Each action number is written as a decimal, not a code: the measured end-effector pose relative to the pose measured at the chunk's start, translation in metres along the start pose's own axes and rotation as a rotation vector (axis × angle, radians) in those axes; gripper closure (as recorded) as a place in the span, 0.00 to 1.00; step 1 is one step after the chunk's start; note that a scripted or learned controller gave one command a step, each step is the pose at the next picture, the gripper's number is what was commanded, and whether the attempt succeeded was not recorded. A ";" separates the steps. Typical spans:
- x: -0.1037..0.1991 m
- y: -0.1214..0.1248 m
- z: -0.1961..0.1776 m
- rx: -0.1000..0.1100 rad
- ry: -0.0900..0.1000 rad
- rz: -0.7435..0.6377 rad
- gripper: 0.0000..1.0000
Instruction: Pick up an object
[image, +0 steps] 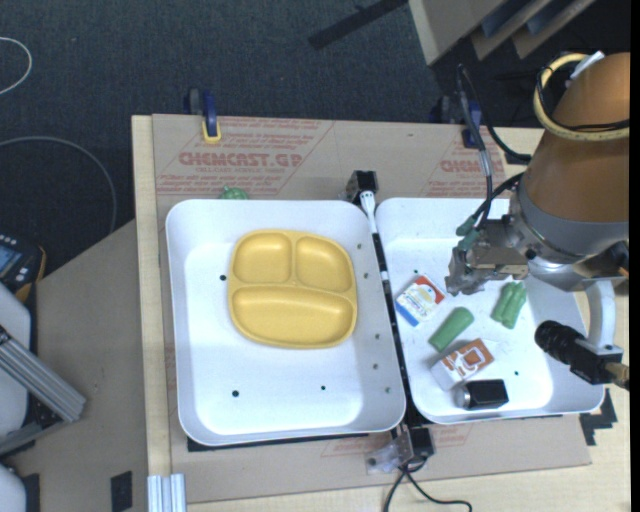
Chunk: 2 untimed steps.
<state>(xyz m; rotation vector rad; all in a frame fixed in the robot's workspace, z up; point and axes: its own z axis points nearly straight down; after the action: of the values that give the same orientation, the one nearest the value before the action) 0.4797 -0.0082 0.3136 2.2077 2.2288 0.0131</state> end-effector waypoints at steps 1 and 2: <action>0.086 0.000 0.008 0.009 0.000 -0.001 1.00; 0.124 0.001 -0.042 0.004 -0.001 0.005 1.00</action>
<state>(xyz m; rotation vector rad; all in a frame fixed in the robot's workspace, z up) 0.4796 0.1159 0.3556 2.2142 2.2250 0.0079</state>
